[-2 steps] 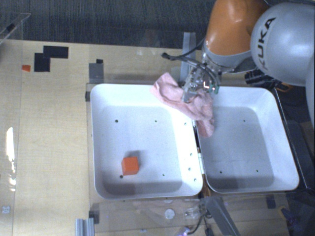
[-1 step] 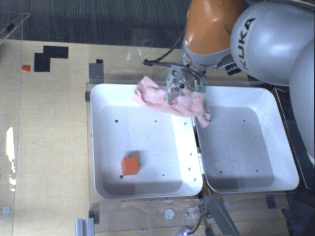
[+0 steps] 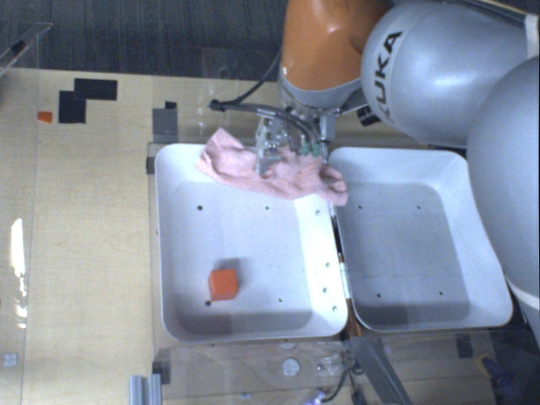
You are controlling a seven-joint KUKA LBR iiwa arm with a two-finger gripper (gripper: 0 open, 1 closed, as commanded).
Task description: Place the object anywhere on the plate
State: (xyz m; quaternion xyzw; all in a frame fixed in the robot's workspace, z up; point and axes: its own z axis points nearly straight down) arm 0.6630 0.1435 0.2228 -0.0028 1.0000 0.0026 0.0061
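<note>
A pink cloth (image 3: 283, 175) lies crumpled across the back of the left bin (image 3: 181, 251), and one corner reaches over the divide toward the right bin (image 3: 422, 302). My gripper (image 3: 268, 160) hangs straight down from the orange wrist onto the cloth's middle, its tip against the fabric. Whether fabric is pinched there is hidden by the gripper body. A small orange cube (image 3: 224, 284) rests on the left bin's floor near the front, well apart from the gripper.
The grey arm covers the upper right and overhangs the right bin's far edge. The wooden bench (image 3: 84, 226) stretches out to the left, with black markers (image 3: 83, 98) and a small orange tag (image 3: 45, 117) at its back.
</note>
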